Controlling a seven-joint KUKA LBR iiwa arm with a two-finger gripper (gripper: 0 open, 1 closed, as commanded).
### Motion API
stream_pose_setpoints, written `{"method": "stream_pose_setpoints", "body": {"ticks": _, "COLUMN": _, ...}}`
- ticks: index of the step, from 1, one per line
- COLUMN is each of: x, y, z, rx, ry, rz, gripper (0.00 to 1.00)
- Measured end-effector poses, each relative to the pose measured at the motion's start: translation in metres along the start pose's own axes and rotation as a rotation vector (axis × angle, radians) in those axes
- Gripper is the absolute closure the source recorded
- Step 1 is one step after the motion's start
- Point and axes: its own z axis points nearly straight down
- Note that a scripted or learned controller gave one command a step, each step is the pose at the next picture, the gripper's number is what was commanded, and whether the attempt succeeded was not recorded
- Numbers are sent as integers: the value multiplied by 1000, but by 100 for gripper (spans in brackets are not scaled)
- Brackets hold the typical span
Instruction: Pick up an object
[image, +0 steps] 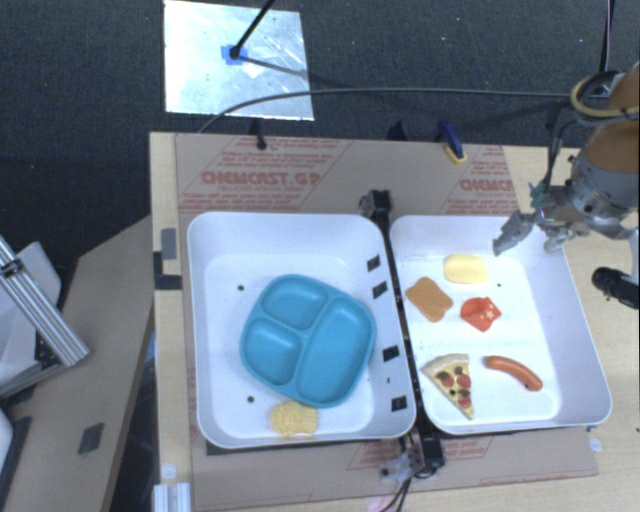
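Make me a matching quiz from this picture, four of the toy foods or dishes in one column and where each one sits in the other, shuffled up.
Things:
1. blue divided plate
2. pizza slice
3. sausage
4. yellow corn piece

Places:
A. right bin, near right part
B. left bin, at its near edge, just below the plate
C. middle of the left bin
D. right bin, near left corner

Pairs: 1-C, 2-D, 3-A, 4-B
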Motion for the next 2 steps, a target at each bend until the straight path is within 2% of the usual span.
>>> {"method": "stream_pose_setpoints", "body": {"ticks": 1, "x": 0, "y": 3, "z": -8, "rx": -12, "ry": -2, "rz": -3, "gripper": 0}}
{"method": "stream_pose_setpoints", "body": {"ticks": 2, "x": 0, "y": -2, "z": 54, "rx": -8, "ry": -1, "rz": 0, "gripper": 0}}
